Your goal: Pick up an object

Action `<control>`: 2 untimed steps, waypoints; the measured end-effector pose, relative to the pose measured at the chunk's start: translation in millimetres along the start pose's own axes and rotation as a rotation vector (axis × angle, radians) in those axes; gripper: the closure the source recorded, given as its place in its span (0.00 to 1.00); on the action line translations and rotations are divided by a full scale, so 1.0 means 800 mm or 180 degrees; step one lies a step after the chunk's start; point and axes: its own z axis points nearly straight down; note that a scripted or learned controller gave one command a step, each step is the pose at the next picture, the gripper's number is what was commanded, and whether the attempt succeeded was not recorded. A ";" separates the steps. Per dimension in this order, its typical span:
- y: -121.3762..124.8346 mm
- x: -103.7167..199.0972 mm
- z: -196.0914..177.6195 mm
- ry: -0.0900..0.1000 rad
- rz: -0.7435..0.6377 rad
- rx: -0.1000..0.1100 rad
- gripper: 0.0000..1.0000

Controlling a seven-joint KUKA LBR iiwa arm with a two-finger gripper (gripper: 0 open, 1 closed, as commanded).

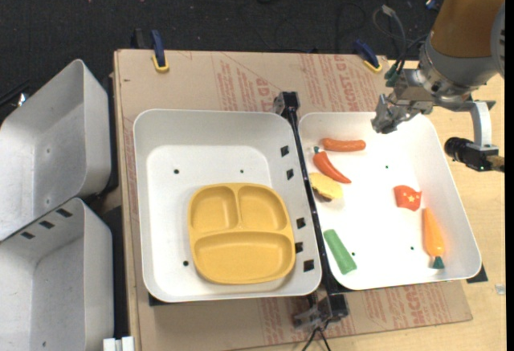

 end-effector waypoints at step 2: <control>-0.065 0.107 0.001 0.0000 0.0000 0.0005 1.00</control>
